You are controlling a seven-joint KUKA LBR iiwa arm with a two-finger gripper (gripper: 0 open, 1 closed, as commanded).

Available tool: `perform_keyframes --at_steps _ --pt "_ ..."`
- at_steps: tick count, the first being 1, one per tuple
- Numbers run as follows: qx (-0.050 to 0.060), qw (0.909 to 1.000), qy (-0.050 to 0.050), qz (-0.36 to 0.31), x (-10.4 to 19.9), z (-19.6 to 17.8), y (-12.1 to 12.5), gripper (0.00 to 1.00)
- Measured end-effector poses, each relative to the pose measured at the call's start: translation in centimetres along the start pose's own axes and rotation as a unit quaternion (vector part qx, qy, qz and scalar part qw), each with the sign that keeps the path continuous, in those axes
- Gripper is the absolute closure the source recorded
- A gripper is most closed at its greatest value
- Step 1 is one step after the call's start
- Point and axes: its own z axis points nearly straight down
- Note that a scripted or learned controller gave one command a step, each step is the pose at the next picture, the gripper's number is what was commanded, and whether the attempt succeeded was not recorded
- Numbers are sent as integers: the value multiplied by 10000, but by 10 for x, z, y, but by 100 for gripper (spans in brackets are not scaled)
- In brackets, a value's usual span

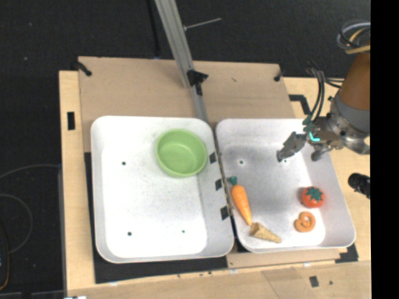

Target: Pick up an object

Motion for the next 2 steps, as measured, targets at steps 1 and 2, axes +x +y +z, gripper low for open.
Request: perform_keyframes --at_steps 1,2 --pt "7 10000 -5 13 -7 58 -1 0" --pt "32 10000 -5 14 -7 111 -12 0"
